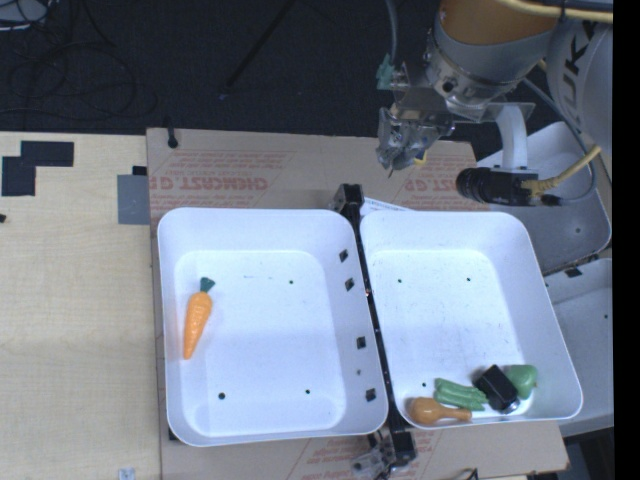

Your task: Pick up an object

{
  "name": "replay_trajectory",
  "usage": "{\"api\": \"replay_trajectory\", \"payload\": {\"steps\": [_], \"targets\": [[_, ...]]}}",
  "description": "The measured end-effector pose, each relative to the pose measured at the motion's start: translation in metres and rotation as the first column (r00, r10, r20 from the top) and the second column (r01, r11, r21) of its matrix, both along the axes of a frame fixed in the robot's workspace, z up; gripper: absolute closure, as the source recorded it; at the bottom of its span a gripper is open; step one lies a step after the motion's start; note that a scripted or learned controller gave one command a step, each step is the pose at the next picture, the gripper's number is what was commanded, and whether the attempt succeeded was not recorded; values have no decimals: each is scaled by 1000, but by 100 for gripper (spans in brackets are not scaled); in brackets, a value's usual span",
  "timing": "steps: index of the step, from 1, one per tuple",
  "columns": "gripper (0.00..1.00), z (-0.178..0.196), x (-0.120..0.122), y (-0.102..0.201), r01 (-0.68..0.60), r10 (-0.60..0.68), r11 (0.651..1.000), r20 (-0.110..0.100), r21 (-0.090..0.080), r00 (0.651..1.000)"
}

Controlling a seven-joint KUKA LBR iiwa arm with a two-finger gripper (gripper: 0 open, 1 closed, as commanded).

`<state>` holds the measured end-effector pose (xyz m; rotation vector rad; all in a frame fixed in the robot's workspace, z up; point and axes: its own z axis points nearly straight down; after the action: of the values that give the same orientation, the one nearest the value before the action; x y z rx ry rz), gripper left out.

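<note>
While the arm hangs high up, these things lie below:

Carrot: a toy carrot (197,319) lies in the left bin, near its left wall. It is orange with a small green top. The green top points to the far side.

Right corner pile: four small things sit close together in the near right corner of the right bin.

Orange thing: a pear-shaped orange thing (437,411) lies at the near edge of the pile.

Green pod: a long green pod (459,394) lies just past the orange thing and touches it.

Black block: a black block (497,387) lies tilted, just right of the pod.

Green lump: a round green lump (522,376) peeks out from behind the black block.

Left bin: a shallow white bin (250,230) with small dark dots on its floor.

Right bin: a white bin (450,226) just like it, right beside the left one. A dark strip with clips runs between them.

Gripper: the gripper (402,153) hangs up over the brown board, past the far edge of the right bin. It is well away from all the toys. Nothing is seen in it. It looks too small and dark to tell if it is wide or narrow.

Arm: the grey arm (500,28) with its orange band comes in from the top right.

Board: a brown board (260,168) with red print lies under both bins.
</note>
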<state>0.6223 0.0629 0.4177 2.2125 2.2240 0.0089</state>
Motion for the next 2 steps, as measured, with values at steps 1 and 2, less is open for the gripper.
{"api": "replay_trajectory", "payload": {"steps": [1,2], "targets": [[100,47,23,79,-1,1,1000,-4,1,1000],[100,-190,19,57,6,-6,1000,-23,-5,1000]]}}
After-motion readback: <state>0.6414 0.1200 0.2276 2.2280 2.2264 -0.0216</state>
